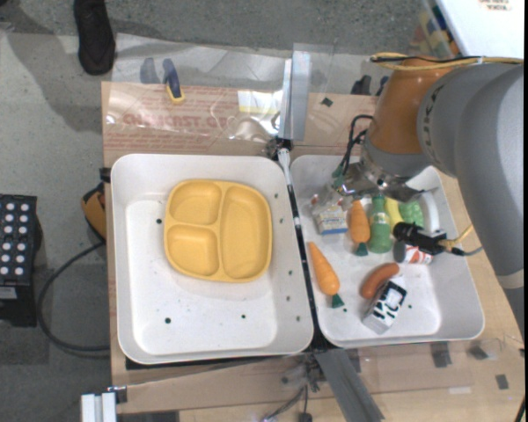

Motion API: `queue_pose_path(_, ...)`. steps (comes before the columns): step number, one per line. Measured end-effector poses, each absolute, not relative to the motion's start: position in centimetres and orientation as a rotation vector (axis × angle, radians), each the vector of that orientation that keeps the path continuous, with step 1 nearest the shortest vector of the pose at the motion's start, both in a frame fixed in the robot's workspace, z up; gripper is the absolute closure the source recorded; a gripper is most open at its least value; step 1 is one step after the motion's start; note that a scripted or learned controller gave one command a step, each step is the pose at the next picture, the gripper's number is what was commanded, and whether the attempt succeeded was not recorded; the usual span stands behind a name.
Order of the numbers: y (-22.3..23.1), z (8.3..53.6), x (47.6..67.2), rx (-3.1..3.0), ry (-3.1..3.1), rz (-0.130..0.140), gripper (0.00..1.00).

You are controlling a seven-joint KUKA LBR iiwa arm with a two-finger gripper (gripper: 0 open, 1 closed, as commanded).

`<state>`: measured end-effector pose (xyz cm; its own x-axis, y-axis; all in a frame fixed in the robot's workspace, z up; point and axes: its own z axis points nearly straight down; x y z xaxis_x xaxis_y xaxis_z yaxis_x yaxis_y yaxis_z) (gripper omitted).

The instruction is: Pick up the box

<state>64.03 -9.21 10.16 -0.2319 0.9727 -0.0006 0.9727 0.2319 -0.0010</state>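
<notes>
Two white bins sit side by side on the bench (202, 117). The left bin (141, 315) holds a yellow plate (218, 229) with three parts. The plate lies flat, near the top middle of that bin.

The right bin (449, 315) is full of small toys. The box (331, 221) is small, white and blue, and lies near the top left of this bin. A carrot (359, 222) lies just to its right, close enough that they may touch. Next to that carrot stands a green bottle (379, 227), and more green and yellow toys lie behind it. A second carrot (325, 273) lies lower down, by the wall between the bins. A hot dog (379, 280) lies to the right of it, and a black and white pack (386, 304) sits just under the hot dog.

The big grey arm (480, 130) comes in from the right. The tool (363, 181) hangs over the top of the right bin, just above and to the right of the box. I cannot tell how wide the tool is, and nothing shows in it.
</notes>
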Motion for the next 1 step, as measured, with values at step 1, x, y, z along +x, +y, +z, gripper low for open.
queue_pose_path(1,-4.06,19.24,59.94,-1.947,-2.466,0.0,1.0)
